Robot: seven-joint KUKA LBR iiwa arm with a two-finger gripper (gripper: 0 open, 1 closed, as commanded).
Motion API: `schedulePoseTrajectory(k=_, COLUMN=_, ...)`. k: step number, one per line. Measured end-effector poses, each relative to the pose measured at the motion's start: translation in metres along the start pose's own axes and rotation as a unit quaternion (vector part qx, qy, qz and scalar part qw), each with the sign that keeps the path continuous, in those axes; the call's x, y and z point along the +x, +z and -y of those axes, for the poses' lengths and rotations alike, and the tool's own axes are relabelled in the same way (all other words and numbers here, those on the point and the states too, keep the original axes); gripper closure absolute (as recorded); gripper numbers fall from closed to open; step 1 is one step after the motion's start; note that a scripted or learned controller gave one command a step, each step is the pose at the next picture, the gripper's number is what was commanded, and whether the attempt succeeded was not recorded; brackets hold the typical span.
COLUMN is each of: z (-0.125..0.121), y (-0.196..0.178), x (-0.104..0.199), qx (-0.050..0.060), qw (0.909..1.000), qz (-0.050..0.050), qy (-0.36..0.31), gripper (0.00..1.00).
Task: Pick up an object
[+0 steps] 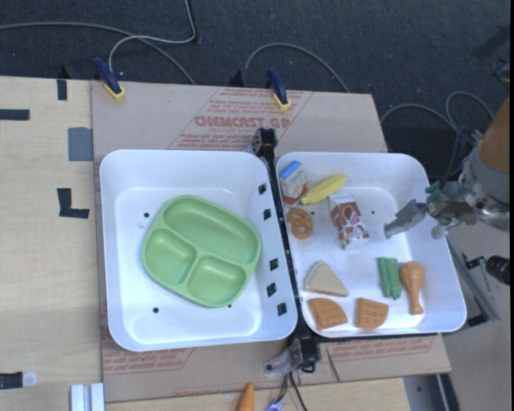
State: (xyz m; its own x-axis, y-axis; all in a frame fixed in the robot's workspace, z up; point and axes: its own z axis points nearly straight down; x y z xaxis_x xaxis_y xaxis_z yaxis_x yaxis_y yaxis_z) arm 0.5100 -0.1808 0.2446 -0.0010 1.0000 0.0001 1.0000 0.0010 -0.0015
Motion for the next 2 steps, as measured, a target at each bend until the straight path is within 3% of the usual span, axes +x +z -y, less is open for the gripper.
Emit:
schedulePoseTrajectory(k=1, z=0.009, y=0.13, x=-0.037, qx=-0.009, qw=1.0, qz=0.004, qy=0.0, gripper=0.0)
schedulePoseTrajectory(k=2, z=-0.056, y=0.158, x=0.045, qx=-0.004, qw=1.0, qz=0.0, qy=-0.001, gripper=0.0)
